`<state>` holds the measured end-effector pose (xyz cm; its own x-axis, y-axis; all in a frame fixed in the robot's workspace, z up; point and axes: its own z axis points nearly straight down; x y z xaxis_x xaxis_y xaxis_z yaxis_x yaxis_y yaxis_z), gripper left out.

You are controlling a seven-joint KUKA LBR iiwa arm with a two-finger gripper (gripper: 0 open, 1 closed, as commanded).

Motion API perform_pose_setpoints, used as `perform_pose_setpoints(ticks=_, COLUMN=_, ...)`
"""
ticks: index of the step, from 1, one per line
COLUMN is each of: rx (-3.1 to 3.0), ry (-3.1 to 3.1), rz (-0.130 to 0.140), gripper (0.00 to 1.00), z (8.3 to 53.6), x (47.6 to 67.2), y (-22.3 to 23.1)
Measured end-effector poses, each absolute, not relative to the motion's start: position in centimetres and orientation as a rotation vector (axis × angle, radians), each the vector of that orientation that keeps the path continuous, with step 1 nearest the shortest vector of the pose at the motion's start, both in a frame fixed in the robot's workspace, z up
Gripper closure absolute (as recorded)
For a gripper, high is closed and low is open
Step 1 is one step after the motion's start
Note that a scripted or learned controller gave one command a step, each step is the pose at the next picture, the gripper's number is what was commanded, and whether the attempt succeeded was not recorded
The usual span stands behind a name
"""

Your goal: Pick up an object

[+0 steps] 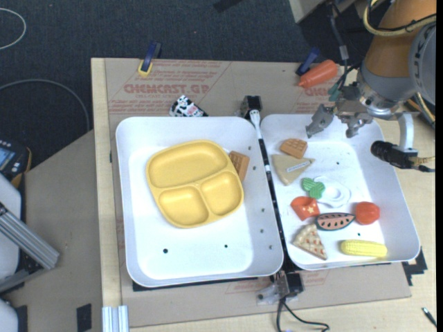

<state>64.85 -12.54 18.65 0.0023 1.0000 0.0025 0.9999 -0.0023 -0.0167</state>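
Camera view: gripper [335, 120] spread open and empty over the right bin's [401, 199] far edge.
Toy food crowds below it, waffle [293, 147] nearest; closing there likely, I judge, nips the neighbouring cheese wedge [291, 168] too.

Two white bins [138, 254], one yellow tray [194, 183]

right bin [398, 185]: waffle [293, 147] far-left | tomato [366, 213] right | corn cob [363, 248] near-right | pizza slice [310, 241] near | all lying flat
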Motion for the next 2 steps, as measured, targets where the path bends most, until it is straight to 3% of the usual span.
perform_pose_setpoints(ticks=1, rx=-2.22, ry=-2.221, rz=0.0, gripper=0.0, z=19.6, x=65.2, y=-12.5)
perform_pose_setpoints(ticks=2, rx=-2.217, ry=-2.22, rz=0.005, gripper=0.0, z=15.3, x=65.0, y=-12.0)
